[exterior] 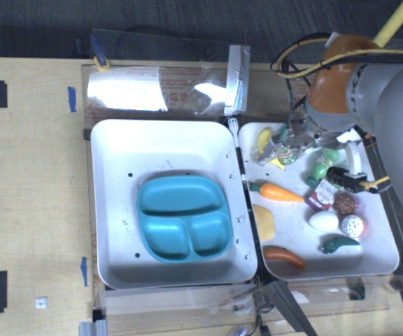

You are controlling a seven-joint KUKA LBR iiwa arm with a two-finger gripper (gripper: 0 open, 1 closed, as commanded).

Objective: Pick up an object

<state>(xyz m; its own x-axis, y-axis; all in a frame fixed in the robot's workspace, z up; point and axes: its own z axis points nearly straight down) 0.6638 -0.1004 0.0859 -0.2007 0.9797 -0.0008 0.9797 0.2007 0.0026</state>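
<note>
A wooden bench (pixel 26 208) carries two shallow white bins side by side, the left bin (pixel 110 145) holding a blue divided tray (pixel 184 215) and the right bin (pixel 376 254) crowded with toy food. The grey arm (pixel 387 96) reaches in from the right, its orange band (pixel 331 89) above the wrist, bending down over the far left corner of the right bin. The gripper (pixel 290 140) hangs low there, just above a yellow banana-like piece (pixel 264 140) and a small yellow-green item (pixel 283 158); whether the fingers are parted or closed cannot be told, and nothing is seen between them. Nearer the middle of that bin lies an orange carrot (pixel 280 193), with a pale yellow piece (pixel 264 221) just below it and a red sausage-like piece (pixel 283 257) at the near edge. To the right sit a green item (pixel 321 166), a small purple-labelled packet (pixel 321 195), a dark red round fruit (pixel 345 203), a white egg (pixel 323 221), a speckled white ball (pixel 353 225) and a dark green pepper-like piece (pixel 340 244).
</note>
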